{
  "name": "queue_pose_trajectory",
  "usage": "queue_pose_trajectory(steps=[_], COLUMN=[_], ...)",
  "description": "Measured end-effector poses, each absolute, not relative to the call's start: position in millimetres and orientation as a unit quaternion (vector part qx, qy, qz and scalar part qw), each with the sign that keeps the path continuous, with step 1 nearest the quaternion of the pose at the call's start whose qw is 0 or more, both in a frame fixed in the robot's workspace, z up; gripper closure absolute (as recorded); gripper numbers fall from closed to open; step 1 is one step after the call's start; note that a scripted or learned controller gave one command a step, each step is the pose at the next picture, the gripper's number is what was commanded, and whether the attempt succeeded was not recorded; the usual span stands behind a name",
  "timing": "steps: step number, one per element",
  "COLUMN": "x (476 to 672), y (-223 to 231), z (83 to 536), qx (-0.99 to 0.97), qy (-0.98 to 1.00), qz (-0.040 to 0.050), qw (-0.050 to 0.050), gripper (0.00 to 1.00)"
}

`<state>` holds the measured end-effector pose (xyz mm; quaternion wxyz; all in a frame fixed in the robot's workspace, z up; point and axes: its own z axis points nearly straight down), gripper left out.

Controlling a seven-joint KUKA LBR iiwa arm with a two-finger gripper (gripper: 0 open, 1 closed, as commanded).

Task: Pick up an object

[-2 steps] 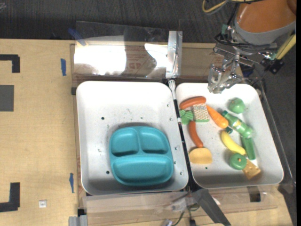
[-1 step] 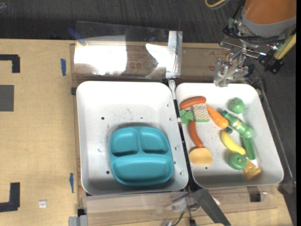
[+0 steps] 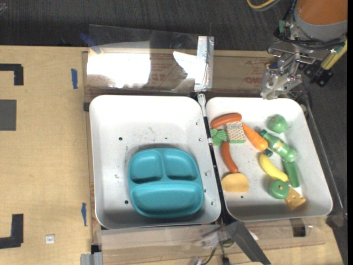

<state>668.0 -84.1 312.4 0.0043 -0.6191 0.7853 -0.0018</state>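
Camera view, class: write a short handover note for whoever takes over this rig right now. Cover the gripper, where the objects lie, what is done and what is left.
Gripper: hovering above the far rim of the right bin, carrying nothing.
Right bin: toy food in a loose cluster, with a hot dog at the far left, a carrot, a banana and a green bottle beside them.
Left bin: a teal divided tray in its near half.
Done: no object lifted yet.
Left: descend into the right bin, grasp one item, raise it.
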Motion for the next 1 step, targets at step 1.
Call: queue_pose_trajectory(steps=[1], x=[669.6], y=[-83.1], z=[325.2], qx=[-0.618], qy=[0.786], qz=[-0.0036], qw=[0.009], gripper=[1.0])
